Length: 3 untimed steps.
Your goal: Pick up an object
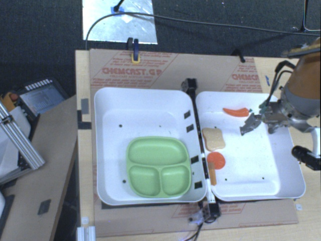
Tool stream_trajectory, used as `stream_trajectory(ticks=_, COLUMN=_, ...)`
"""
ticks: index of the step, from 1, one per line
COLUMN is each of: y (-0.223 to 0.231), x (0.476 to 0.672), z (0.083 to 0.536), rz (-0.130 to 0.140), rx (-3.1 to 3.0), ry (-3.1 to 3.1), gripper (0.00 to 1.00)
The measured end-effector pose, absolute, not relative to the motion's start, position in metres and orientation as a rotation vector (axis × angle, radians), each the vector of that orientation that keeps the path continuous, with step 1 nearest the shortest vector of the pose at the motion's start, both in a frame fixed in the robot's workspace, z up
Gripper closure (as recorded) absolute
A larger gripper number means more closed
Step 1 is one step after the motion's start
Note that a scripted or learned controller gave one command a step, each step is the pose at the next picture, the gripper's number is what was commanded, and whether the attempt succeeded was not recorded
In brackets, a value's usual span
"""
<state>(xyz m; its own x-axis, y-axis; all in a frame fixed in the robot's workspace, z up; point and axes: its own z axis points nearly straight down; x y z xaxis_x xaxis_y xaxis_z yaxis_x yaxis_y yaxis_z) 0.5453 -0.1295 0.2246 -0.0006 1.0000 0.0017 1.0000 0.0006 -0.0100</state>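
In the right bin (281,185) lie an orange carrot-like piece (235,112) near the back, a tan slice of bread (214,138) by the left wall, and a red-orange round piece with a stem (215,162) just in front of the bread. My gripper (249,125) hangs over the right bin's back half, just right of and in front of the carrot piece, its dark fingers pointing left. Nothing shows between the fingers.
The left bin (110,109) holds a green divided plate (158,165) with three compartments. A black divider with clips (195,134) runs between the bins. The arm's orange band and grey wrist (303,92) enter from the right, above the right bin's right side.
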Motion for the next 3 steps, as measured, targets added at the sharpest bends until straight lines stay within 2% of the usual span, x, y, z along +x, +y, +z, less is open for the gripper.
stream_trajectory(ticks=1, y=-0.129, x=0.548, z=0.23, rz=-0.002, rx=-2.219, ry=-2.226, gripper=0.0)
stream_trajectory(ticks=3, y=-0.111, x=0.541, z=0.131, rz=0.002, rx=-2.218, ry=-2.22, gripper=0.0)
